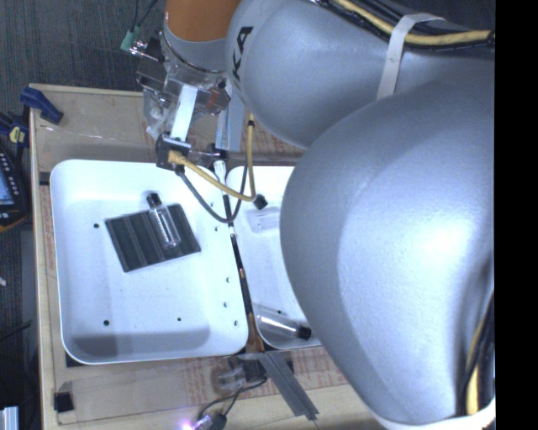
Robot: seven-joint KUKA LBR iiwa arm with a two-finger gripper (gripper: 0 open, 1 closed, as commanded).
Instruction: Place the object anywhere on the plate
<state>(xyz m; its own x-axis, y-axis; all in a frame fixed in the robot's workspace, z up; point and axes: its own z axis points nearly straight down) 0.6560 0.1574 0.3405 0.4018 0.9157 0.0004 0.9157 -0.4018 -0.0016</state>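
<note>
- Arm (395,252) is closest to the lens: a big grey link fills the right and lower right of the camera view. The orange band (197,17) is at top centre, above the wrist.
- right bin (273,277): mostly under the arm, so only its left strip is visible.
- in that strip, a marker (282,326) with a silver-grey barrel and a dark tip lies on its side near the front corner. Its right end runs under the arm.
- also in that strip, a pale tag (265,221) lies flat toward the far end, with a small black piece (261,201) just beyond it. Can't tell what the piece is.
- left bin (101,302): white and shallow, in full view beside the right bin.
- plate (130,239): dark, ribbed and rectangular. It lies flat on the left bin floor, a bit beyond centre, turned at an angle to the bin walls.
- vial (166,225): clear with a dark cap, on its side on the right half of the plate, roughly in line with the ribs. The cap end is at the plate's far edge.
- gripper (172,126): over the far rim of the left bin, beyond the plate and apart from the vial. Can't tell how far open it is, or whether it has hold of anything.
- bench (92,117): bare wood around the bins, with a blue clamp (42,102) at the far left corner.
- bracket (286,382): grey metal, at the front edge of the bench, below the gap between the bins.
</note>
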